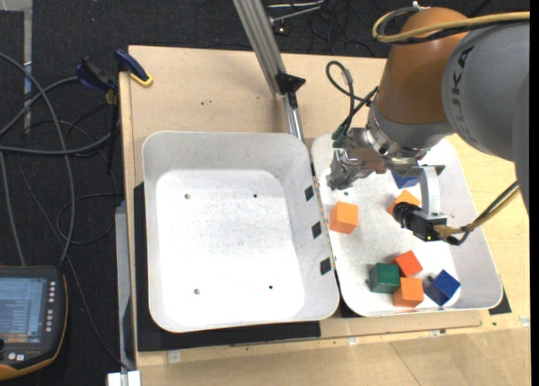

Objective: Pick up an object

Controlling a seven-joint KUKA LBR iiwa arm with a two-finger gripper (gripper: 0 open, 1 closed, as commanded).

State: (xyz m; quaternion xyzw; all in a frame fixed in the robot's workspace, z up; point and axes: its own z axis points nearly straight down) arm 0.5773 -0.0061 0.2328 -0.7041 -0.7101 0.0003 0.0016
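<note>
My gripper hangs over the left part of the right bin, under the grey arm with its orange band. Just below it in the view an orange cube lies on the bin floor, apart from the gripper. Partly hidden by the wrist are a blue block and an orange block. Near the bin's front edge sit a green cube, two orange cubes and a blue cube, close together.
The left bin stands beside the right one, their rims touching. A slanted metal pole crosses the back of the bench. A black part on a cable hangs off the wrist over the right bin.
</note>
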